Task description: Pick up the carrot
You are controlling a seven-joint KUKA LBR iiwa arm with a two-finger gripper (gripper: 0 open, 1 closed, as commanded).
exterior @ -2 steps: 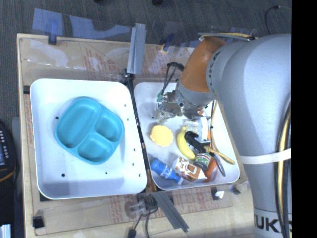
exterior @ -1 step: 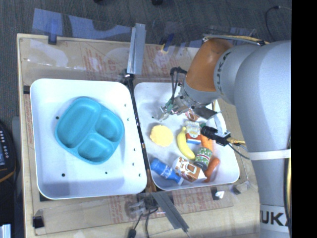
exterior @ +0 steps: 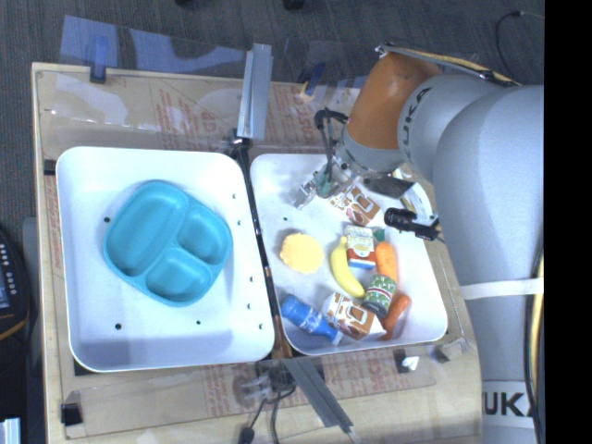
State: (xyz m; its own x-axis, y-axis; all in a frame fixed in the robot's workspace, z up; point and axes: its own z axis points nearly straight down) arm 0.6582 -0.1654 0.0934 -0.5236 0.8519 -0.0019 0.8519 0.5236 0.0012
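Right bin [exterior: 268,178]: carrot [exterior: 387,260] (beside banana [exterior: 346,271]) | left bin [exterior: 74,169]: blue tray [exterior: 166,240]

White letters "UK" on the grey arm [exterior: 504,248], near its base.

my arm [exterior: 481,183]: grey, with an orange band [exterior: 384,100]. two bins, left [exterior: 83,331] and right [exterior: 277,178]: white. divided tray [exterior: 166,240] in the left bin: blue. in the right bin: carrot [exterior: 387,260], orange; banana [exterior: 345,271], yellow; round piece [exterior: 302,252], pale yellow; bottle [exterior: 303,314] near the front edge, blue.
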